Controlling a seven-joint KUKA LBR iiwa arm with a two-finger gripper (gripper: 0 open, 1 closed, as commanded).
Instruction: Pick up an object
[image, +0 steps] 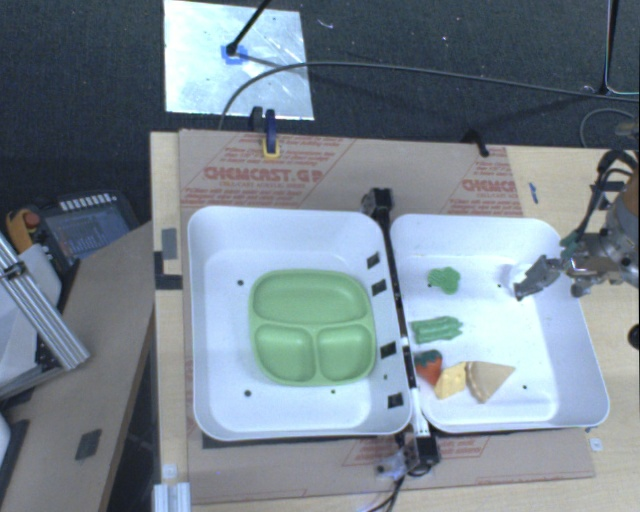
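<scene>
Two shallow white bins were seen side by side on the bench, the left bin holding a pale green divided plate with three compartments, set near its centre. The right bin carried the loose objects, all gathered toward its seven o'clock side. A small green piece was found toward ten o'clock from the bin's centre, and a longer green ridged piece lay just below it, at about six o'clock from the first. Further toward six o'clock, a red and green item rested close against the bin's left wall, touching a yellow piece, which in turn was pressed against a tan wedge-shaped object at its three o'clock side. The arm was seen entering from three o'clock, and the tool was positioned over the right bin's upper part, pointing toward nine o'clock, well apart from the small green piece. Nothing was seen between its fingers; whether they were open or closed could not be told. A brown board lay under both bins, and a blue clamp with a yellow tip was fixed at its twelve o'clock edge.
</scene>
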